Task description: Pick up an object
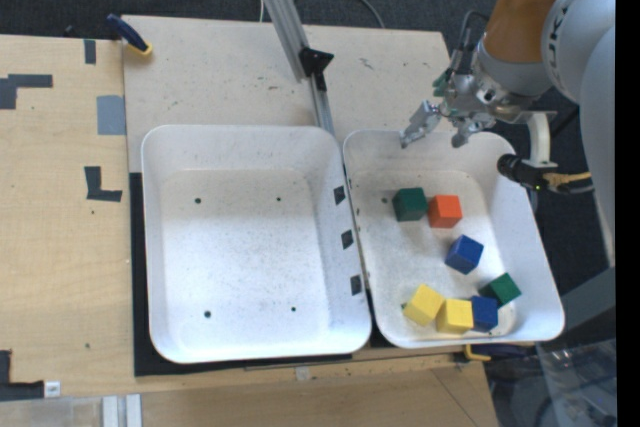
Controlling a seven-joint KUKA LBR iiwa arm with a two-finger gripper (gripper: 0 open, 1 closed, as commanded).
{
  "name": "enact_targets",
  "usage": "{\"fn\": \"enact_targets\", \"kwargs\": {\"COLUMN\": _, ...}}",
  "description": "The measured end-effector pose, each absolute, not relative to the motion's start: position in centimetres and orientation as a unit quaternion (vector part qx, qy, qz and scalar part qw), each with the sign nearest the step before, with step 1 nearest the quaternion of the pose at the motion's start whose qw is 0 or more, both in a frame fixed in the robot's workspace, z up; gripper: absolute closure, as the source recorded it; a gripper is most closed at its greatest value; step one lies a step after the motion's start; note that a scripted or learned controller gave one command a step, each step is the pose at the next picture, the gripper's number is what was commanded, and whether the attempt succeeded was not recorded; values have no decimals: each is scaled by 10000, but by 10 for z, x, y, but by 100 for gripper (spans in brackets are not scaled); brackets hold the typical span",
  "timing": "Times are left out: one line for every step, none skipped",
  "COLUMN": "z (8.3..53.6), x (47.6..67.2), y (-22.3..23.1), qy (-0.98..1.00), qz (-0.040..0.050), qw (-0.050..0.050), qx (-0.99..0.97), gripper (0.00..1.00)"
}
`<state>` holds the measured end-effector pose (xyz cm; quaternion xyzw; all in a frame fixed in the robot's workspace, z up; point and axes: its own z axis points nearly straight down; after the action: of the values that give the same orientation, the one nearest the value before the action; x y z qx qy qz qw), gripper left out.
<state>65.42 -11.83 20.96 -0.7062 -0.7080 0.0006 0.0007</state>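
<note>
Hovering with its two fingers spread wide and nothing between them over the far rim of the right bin (520, 215), the pincer (437, 129) has small, likely light, rigid blocks below, the orange block (445, 209) offering flat opposite faces to squeeze.

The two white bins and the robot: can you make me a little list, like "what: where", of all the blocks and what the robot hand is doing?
gripper: open, holds nothing, above the right bin's far edge
green block: beside orange block
blue block: mid bin
yellow blocks: near edge
second blue block: beside them
second green block: right of them
left bin: beside the right bin
</note>
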Motion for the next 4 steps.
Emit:
{"fn": "enact_targets", "kwargs": {"z": 210, "x": 654, "y": -118, "qy": -7080, "qz": 9, "qw": 5, "qx": -7062, "gripper": 0}}
{"fn": "enact_targets", "kwargs": {"z": 149, "x": 645, "y": -113, "qy": -7079, "qz": 27, "qw": 25, "qx": -7063, "gripper": 0}}
{"fn": "enact_targets", "kwargs": {"z": 95, "x": 643, "y": -112, "qy": -7078, "qz": 28, "qw": 23, "qx": -7064, "gripper": 0}}
{"fn": "enact_targets", "kwargs": {"z": 108, "x": 645, "y": -112, "qy": -7082, "qz": 7, "qw": 8, "qx": -7060, "gripper": 100}}
